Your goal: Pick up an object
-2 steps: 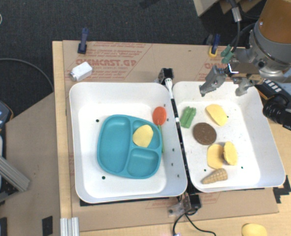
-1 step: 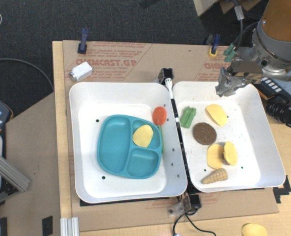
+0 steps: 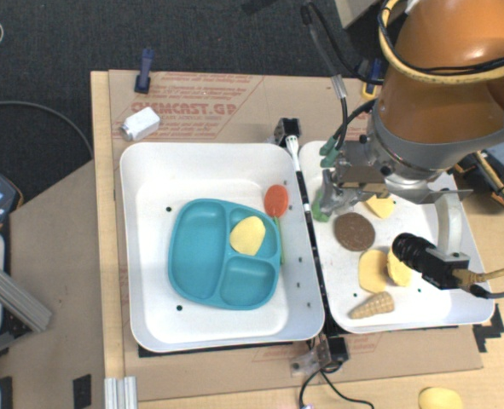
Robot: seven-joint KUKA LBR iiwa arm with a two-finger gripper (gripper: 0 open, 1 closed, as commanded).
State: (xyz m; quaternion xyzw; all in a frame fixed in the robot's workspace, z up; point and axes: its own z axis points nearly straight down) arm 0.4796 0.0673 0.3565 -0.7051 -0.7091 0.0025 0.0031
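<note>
We see the arm (image 3: 443, 75) hanging over the right bin (image 3: 469, 313), its gripper (image 3: 347, 190) low at that bin's upper left. We can't tell how the fingers stand; the wrist blocks them. The left bin (image 3: 149, 228) holds a blue tray (image 3: 200, 254) with a yellow piece (image 3: 248, 235). Nearest pick: the brown disc (image 3: 353, 231), just below the gripper. We judge it light, stiff and flat, so pinch across its edges. The cone (image 3: 373, 305) looks rollable.
</note>
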